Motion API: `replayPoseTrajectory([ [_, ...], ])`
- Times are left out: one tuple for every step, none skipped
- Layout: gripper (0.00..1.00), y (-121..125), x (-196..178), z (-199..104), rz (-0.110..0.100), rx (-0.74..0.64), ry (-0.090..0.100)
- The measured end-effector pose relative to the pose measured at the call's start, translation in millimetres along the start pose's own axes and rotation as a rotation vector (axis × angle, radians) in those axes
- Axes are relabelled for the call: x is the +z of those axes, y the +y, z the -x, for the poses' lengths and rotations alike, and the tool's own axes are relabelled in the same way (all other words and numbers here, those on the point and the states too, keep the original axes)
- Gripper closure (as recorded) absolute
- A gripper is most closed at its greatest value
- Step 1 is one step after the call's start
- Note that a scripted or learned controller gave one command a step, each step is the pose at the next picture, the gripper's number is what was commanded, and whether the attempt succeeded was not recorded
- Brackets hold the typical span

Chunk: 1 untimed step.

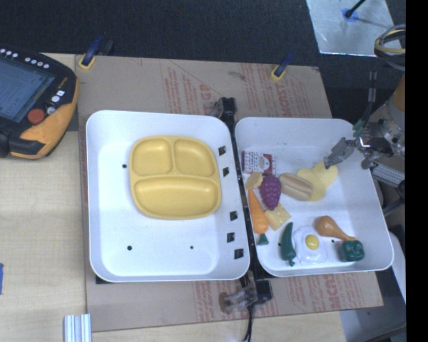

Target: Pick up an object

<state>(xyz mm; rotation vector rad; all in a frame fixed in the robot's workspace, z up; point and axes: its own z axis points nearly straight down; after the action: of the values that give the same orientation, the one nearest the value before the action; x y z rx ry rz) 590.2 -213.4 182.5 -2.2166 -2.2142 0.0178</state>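
At the far left of the bench a teach pendant (pixel 23 105) with an orange grip and a dark screen was seen, lying well apart from the bins. The left bin (pixel 107 212) was seen next, and a yellow divided plate (pixel 175 177) lay flat in its upper middle, with two small compartments at the top and one long one below.

A row of small black clips ran down the seam where the two bins met. The right bin (pixel 299 130) was seen beside it, and its toys were gathered along its left side and bottom. A red and white packet (pixel 257 162) was seen near the upper left, with purple grapes (pixel 270 190) just below it and an orange carrot (pixel 257 213) lying lengthwise along the left wall. A bread roll (pixel 296 185) was placed beside the grapes, touching a pale yellow piece (pixel 322 179) to its right. Lower down, a green pepper (pixel 288 244), a fried egg (pixel 312 244), a brown drumstick (pixel 332 228) and a dark green piece (pixel 352 250) were seen.

The gripper (pixel 340 152) was seen at the right edge of that bin, just above and right of the pale yellow piece. Nothing was seen held between its fingers; how widely they were parted could not be told.
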Motion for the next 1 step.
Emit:
replayPoseTrajectory([
  [0.00,-6.5,96.1,-32.6,0.003,-0.008,0.004],
])
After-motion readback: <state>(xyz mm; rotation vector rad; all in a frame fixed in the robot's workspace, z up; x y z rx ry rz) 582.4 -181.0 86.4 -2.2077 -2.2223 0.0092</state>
